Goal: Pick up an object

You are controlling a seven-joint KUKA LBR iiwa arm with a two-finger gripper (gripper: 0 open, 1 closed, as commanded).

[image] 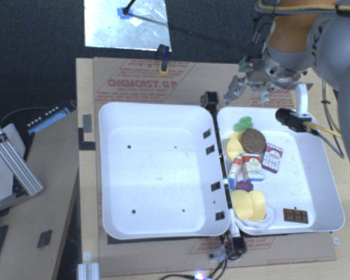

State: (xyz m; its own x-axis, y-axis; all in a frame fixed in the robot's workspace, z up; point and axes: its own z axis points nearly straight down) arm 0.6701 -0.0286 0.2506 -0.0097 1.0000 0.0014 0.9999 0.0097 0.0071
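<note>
The gripper point(240, 88) hangs spread and holding nothing at twelve o'clock above the right bin point(321, 179), whose toys cluster against its nine o'clock wall, awaiting a pick.

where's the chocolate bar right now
The chocolate bar lies alone near the front right corner of the right bin, right of the yellow pieces.

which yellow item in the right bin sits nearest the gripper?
The yellow piece under the brown disc; the other yellow one lies at the bin's near end.
</note>
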